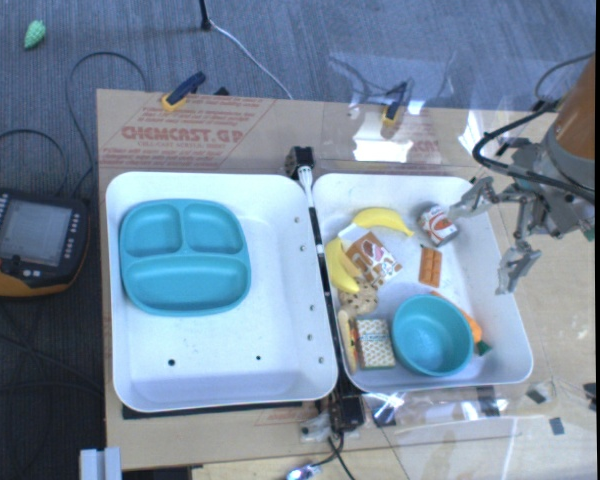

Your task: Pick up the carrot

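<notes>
Here, the grey two-finger gripper [498,230] hung over the right edge of the right shallow white plastic bin [504,366], reaching in from the right. Its 2 fingers [516,266] were spread wide apart, 1 pointing toward the upper left and 1 pointing down, with nothing between them.

The orange carrot [472,326] lay at the bin's lower right, mostly hidden behind the round teal plastic bowl [431,335] and touching its rim; only an orange sliver with a green end showed. The gripper sat above and to the right of it, apart from it.

Also in the right bin: 2 yellow bananas, 1 curved one near the top [380,219] and 1 along the left wall [338,266], a printed snack packet [373,259] between them, a small red-and-white can [439,225] near the upper right, a flat orange rectangular piece [430,266] below the can, and a pale boxed item [373,343] just left of the bowl.

The left shallow white bin [220,368] held a teal 3-compartment plastic tray [185,256]. A black-and-orange handheld pendant [28,242] lay on the floor at far left.
</notes>
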